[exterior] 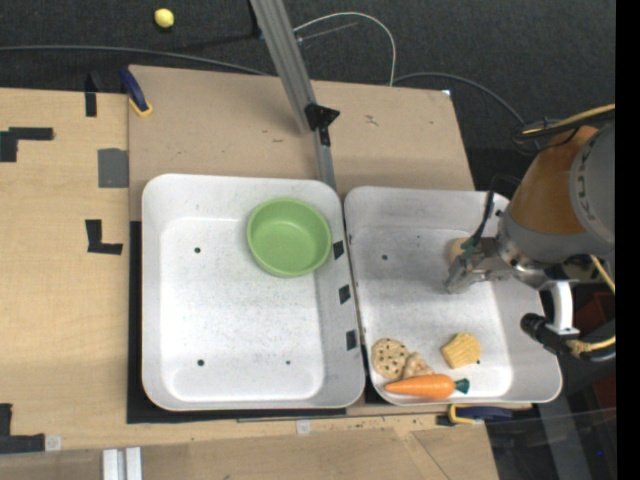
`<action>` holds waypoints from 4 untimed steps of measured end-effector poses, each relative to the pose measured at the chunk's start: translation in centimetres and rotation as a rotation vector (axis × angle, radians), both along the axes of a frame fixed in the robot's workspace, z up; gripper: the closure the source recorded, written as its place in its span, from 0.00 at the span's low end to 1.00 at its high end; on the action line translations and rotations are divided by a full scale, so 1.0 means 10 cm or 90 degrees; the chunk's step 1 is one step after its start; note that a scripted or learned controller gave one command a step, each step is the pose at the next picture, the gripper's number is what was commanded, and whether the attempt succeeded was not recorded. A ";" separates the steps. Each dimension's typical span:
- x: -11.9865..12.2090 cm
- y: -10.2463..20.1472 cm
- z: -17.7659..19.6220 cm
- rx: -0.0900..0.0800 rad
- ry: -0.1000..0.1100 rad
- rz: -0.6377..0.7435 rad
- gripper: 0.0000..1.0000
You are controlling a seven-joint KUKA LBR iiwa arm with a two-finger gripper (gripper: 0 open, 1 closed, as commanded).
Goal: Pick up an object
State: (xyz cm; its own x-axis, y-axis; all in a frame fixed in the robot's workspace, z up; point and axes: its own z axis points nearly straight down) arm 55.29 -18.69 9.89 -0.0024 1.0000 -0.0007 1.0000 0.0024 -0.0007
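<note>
In the right bin my gripper reaches in from the right and points down toward the bin floor near the right wall. A small tan object shows right beside the fingertips; whether it is between them is unclear. An orange carrot lies along the right bin's front edge. Just above it sit a round brown cookie and a yellow ridged chip-like piece. A green bowl rests in the left bin at its back right.
A grey metal rod slants from the top down to the seam between the bins. The bins stand on a brown board. A yellow ball lies on the dark floor at the far back.
</note>
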 end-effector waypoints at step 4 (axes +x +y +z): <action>0.18 0.62 1.54 0.002 0.000 0.003 1.00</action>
State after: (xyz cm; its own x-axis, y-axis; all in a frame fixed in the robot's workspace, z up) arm 57.10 -12.53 25.25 -0.0069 1.0000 0.0018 1.0000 0.0069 -0.0001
